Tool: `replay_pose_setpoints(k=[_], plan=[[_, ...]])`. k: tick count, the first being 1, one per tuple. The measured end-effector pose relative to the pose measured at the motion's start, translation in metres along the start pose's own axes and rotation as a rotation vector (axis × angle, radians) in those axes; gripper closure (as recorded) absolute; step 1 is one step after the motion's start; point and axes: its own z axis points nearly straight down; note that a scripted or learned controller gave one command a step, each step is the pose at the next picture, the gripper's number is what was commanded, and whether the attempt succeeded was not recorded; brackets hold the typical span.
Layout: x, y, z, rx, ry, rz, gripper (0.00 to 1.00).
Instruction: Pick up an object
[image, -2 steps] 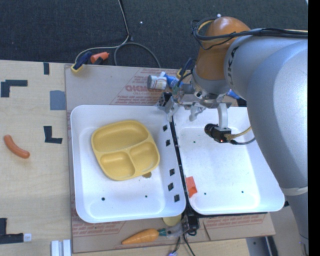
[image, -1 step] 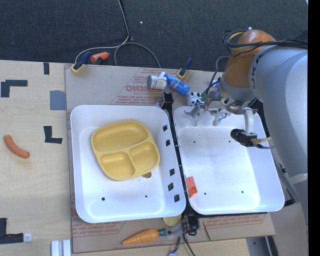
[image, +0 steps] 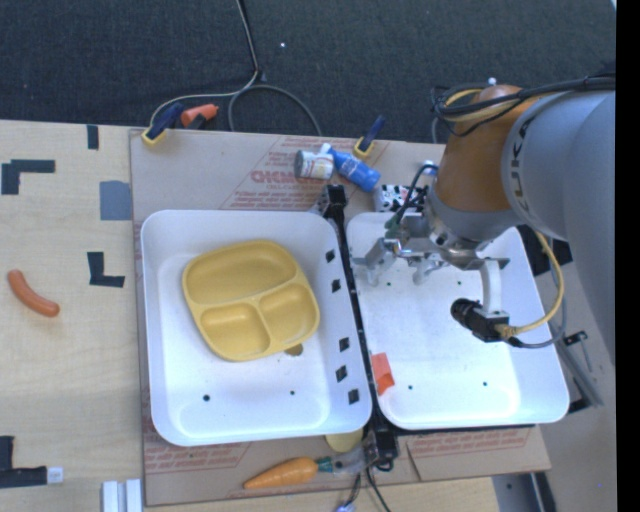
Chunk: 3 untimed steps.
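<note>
Two shallow white bins side by side on the worktop (image: 70, 400). Left bin (image: 165, 400) holds a yellow three-compartment plate (image: 250, 298), lying flat, slightly rotated, in the upper middle of the bin; a small dark bit peeks out at the plate's 5 o'clock edge, too small to identify. Right bin (image: 450, 390) has an orange-red tag (image: 382, 373) at its 8 o'clock side, right by the divider between the bins. Grey arm (image: 570, 170) with orange band enters from 3 o'clock, wrist over the upper part of the right bin. Pincer (image: 392, 258) sits low over the right bin's 11 o'clock area, near the divider; whether its jaws are spread or pressed together cannot be told, metal parts blur together, and nothing is visibly pinched. Outside the bins: white and blue bottle (image: 338, 165) lying on its side at 12 o'clock beyond the bins, toy carrot (image: 282, 474) at 6 o'clock on the cardboard sheet, toy sausage (image: 33, 294) well apart at 9 o'clock on the worktop, yellow-and-orange clamp (image: 178, 118) at 11 o'clock at the cardboard corner.
</note>
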Motion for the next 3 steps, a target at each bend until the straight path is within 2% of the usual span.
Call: replay_pose_setpoints(k=[1, 2, 3], plan=[[-0.038, 0.08, -0.008, -0.007, -0.004, 0.002, 0.0], [-0.127, 0.082, 0.043, 0.002, -0.005, 0.009, 0.0], [-0.066, 0.03, 0.104, -0.002, -0.005, 0.0, 0.0]])
